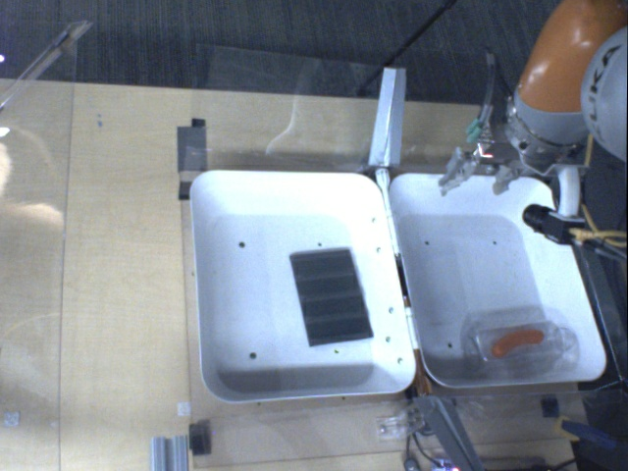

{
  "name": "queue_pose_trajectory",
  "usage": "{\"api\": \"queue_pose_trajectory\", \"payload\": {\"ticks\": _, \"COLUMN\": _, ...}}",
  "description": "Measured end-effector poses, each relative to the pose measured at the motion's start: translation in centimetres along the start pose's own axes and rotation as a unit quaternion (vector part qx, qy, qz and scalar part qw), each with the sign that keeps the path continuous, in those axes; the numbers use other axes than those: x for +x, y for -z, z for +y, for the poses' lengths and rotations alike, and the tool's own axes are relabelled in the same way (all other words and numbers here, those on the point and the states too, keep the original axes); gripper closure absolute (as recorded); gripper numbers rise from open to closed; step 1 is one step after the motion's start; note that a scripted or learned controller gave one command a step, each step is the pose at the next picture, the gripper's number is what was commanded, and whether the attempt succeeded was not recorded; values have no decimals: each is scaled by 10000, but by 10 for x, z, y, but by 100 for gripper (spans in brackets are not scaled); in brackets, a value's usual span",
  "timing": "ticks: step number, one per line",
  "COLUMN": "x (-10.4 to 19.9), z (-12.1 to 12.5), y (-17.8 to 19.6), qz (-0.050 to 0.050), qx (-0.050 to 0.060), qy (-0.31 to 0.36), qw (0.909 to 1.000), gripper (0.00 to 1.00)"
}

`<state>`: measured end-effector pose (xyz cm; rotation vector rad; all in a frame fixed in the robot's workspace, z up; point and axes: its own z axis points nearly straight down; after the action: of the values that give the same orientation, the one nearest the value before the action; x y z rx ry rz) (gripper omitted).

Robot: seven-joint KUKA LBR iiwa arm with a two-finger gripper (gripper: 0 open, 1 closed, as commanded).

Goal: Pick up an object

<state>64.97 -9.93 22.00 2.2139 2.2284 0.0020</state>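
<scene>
Two bins — jaws (480, 170) spread, empty, over right bin's (589, 307) far edge.

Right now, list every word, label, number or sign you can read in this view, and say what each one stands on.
"UK": partial dark letters on the grey arm housing at the view's right edge, cut off by the frame.
Dark ridged block in the left bin: no lettering to be seen.
Clear packet with an orange piece in the right bin: no legible print.
Gripper: no readable marks.
</scene>
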Motion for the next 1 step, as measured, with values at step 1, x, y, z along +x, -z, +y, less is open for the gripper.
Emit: {"api": "queue_pose_trajectory", "payload": {"ticks": 1, "x": -68, "z": -75, "y": -10, "qz": -7, "qx": -15, "qy": -473, "qw": 9989, "gripper": 0}}
